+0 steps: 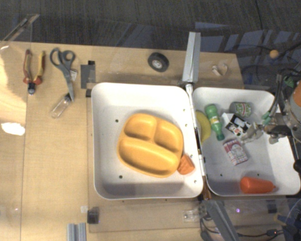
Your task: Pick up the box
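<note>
**Mia:** Where is the box?

**Ben:** The little box is in the right bin, toward the far side. It is black and white with a bit of red. It lies on the bin floor.

**Mia:** What is next to it?

**Ben:** A green bottle is just to its left. A can lies just beyond it, on the far side. A white and pink packet is on its near side. A yellow thing sits by the bin's left wall, and an orange thing lies close to the near wall.

**Mia:** Where is the gripper?

**Ben:** The arm comes in from the right. The gripper is low over the right bin, just to the right of the box, above the packet's far corner.

**Mia:** Is it holding the box?

**Ben:** I cannot tell how its tip is set. That part is too small and blurry. The box looks like it is lying beside the tip.

**Mia:** What is in the left bin?

**Ben:** A big yellow tray with three dips, and a small orange piece at its right near corner.

**Mia:** And on the bench?

**Ben:** Scissors, pliers and a roll of tape, all on the far side.
</note>
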Tool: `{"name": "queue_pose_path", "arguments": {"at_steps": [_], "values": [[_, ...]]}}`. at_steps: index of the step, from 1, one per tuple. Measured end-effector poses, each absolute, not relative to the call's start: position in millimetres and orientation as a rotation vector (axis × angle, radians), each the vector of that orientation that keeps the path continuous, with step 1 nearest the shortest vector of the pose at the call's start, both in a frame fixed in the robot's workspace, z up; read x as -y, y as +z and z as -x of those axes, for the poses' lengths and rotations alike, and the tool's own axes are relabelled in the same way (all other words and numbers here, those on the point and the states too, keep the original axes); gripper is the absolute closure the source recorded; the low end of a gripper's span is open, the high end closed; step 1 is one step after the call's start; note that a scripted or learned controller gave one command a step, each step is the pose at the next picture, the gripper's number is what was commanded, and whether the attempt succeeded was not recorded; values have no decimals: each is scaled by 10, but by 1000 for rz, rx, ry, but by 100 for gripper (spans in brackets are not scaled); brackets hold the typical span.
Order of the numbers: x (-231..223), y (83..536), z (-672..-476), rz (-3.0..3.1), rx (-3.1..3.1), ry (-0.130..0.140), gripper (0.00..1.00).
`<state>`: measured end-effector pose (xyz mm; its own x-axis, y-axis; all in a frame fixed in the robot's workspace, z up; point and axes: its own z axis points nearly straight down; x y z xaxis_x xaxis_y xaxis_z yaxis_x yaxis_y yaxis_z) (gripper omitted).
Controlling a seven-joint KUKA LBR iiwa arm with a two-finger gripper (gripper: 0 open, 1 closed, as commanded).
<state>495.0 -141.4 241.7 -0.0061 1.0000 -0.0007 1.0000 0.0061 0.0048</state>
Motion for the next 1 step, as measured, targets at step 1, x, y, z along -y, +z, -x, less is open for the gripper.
{"name": "queue_pose_path", "arguments": {"at_steps": [1], "values": [[1411, 895, -5515, -2204, -2221, 14, 0]]}}
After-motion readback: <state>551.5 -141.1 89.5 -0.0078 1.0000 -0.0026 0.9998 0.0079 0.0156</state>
